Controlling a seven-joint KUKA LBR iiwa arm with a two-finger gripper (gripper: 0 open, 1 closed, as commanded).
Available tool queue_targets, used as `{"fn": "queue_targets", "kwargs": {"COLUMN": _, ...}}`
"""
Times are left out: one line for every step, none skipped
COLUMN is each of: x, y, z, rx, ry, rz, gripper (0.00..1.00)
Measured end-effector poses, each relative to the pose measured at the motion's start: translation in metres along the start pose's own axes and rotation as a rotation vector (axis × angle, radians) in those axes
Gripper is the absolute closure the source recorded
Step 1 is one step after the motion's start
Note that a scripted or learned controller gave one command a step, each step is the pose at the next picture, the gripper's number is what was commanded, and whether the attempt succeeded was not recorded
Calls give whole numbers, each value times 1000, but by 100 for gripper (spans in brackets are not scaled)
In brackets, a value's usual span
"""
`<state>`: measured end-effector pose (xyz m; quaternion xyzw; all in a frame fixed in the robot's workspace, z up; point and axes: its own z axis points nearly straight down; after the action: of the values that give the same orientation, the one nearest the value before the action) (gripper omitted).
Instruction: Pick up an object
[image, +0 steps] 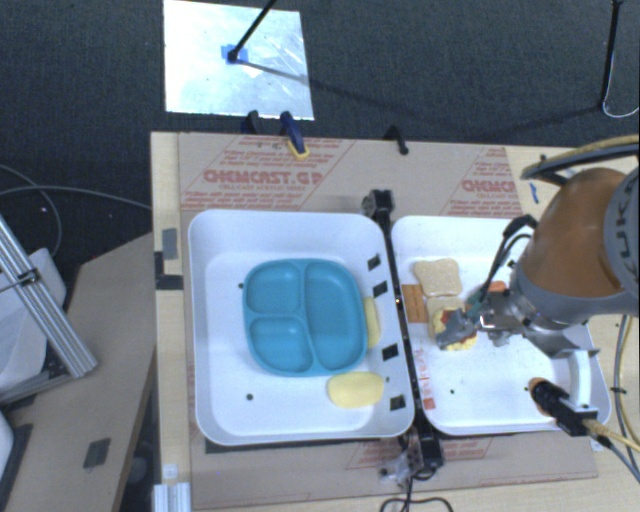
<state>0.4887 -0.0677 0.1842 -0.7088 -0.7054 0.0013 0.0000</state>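
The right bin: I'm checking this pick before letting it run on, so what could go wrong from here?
1. The gripper sits low over a tight cluster: a tan bread-like piece, a yellow item and a brown piece. It may catch two at once, or none.
2. The cluster lies close to the divider between the bins, so the target could be pushed against that wall and slip away.

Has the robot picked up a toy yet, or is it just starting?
Done: the arm has reached into the right bin, and the gripper is down among the small food toys by the divider. In hand: it sits right on a yellow piece, but I can't tell if it's grasped. Left: lifting something clear. The blue tray sits untouched in the left bin.
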Motion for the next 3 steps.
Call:
{"fn": "queue_targets", "kwargs": {"x": 25, "y": 31, "z": 0, "rx": -5, "ry": 2, "rz": -12, "gripper": 0}}
{"fn": "queue_targets", "kwargs": {"x": 44, "y": -2, "z": -263, "rx": -23, "ry": 3, "rz": -11, "gripper": 0}}
{"fn": "queue_targets", "kwargs": {"x": 51, "y": -4, "z": -118, "rx": 10, "ry": 2, "rz": -7, "gripper": 0}}
